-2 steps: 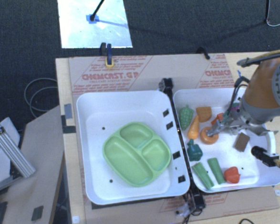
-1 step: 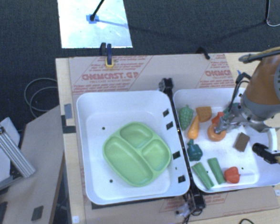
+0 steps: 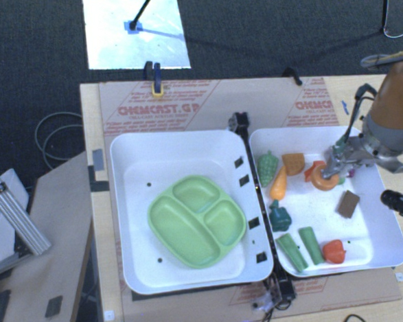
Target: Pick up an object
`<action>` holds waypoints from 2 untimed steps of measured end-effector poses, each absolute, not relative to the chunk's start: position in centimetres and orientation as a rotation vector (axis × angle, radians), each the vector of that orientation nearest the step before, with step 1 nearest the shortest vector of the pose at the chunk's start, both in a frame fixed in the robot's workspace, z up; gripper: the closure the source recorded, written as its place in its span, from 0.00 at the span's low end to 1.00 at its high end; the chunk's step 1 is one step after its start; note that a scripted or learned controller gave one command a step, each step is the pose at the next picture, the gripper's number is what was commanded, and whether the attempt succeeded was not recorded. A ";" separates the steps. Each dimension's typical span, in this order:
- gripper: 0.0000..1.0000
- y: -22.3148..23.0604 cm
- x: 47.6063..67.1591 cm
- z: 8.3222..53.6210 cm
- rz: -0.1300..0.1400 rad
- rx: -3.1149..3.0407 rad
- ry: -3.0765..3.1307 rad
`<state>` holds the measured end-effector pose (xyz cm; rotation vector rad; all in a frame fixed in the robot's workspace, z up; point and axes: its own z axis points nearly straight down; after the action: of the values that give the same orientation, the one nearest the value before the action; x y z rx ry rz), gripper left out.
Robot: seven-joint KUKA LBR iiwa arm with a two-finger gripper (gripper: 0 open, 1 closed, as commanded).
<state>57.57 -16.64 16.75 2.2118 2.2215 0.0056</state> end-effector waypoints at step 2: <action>1.00 -12.4 60.6 22.3 0.006 2.209 2.230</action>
<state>60.55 -12.43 22.31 2.2092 2.2301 0.0058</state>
